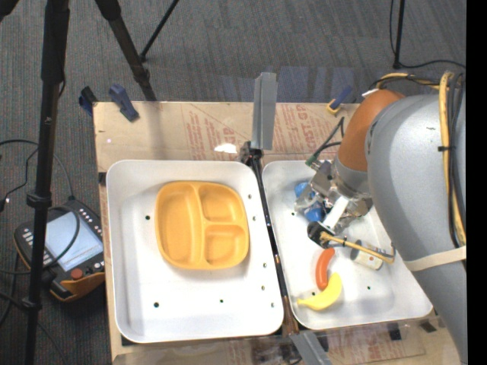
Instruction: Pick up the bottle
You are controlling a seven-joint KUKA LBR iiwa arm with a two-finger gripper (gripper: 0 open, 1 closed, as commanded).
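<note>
The bottle (313, 214), blue and partly clear, lies in the right bin (396, 299) near its upper left part. My gripper (310, 201) is down right over it and hides most of it; only blue patches show on either side of the gripper. Whether the bottle is between the gripper's tips cannot be told from this view. The grey arm with its orange band reaches in from the right and covers the bin's upper right part.
A yellow banana (324, 295) and a red-orange chili-like piece (324, 265) lie at the right bin's front. A slim stick with a white end (367, 254) lies beside them. A yellow divided plate (202, 224) sits in the left bin (129, 280).
</note>
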